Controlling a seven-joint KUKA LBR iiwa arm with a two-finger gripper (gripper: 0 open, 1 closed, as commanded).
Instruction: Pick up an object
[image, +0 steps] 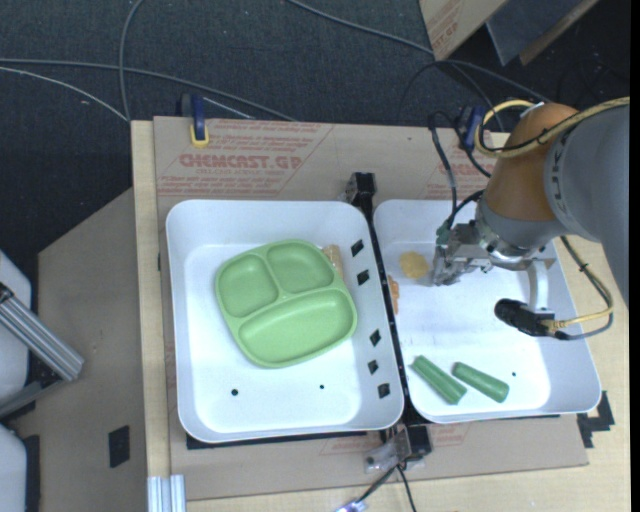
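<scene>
The arm (560, 170) is seen entering from the right and reaching into the right bin (570, 395). The gripper (448, 268) is held over the upper left part of that bin, just beside a small yellow piece (413, 264) lying on the bin floor. Whether the jaws are parted or closed cannot be told at this angle, and nothing is seen between them. Contact with the yellow piece cannot be confirmed.

Two green sticks (460, 380) are noted side by side near the front of the right bin, well apart from the gripper. A green divided plate (286, 301) is recorded in the middle of the left bin (200, 400).
</scene>
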